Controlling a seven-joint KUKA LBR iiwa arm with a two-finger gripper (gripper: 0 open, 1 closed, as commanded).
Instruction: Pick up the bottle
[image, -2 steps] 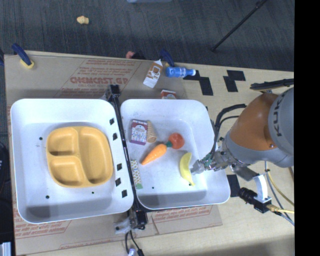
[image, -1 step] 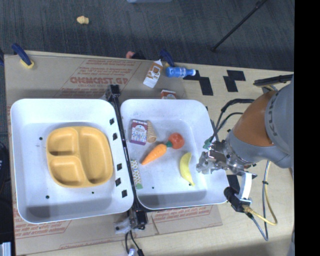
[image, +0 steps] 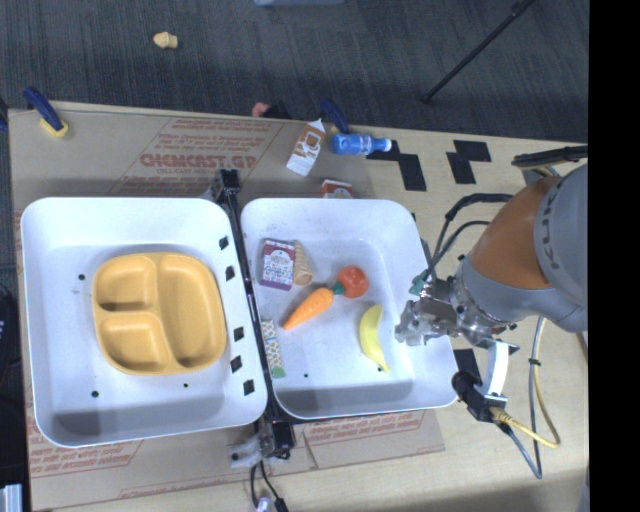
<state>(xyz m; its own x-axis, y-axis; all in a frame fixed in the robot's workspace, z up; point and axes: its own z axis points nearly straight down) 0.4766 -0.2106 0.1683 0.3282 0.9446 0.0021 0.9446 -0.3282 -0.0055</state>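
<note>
The bottle (image: 352, 145) is small and blue. It lies on its side on the cardboard behind the right bin (image: 400, 215), outside both bins. My gripper (image: 415, 326) hangs over that bin's right rim, next to a yellow banana (image: 372, 337). It is far from the bottle, toward the front right, and nothing shows in its grasp.
The right bin also holds an orange carrot (image: 307, 307), a red tomato-like piece (image: 352, 281), a maroon packet (image: 278, 264) and a thin packet (image: 272, 347) by its left wall. A yellow divided plate (image: 160, 310) lies in the left bin (image: 50, 230). Small cartons (image: 305, 148) sit beside the bottle.
</note>
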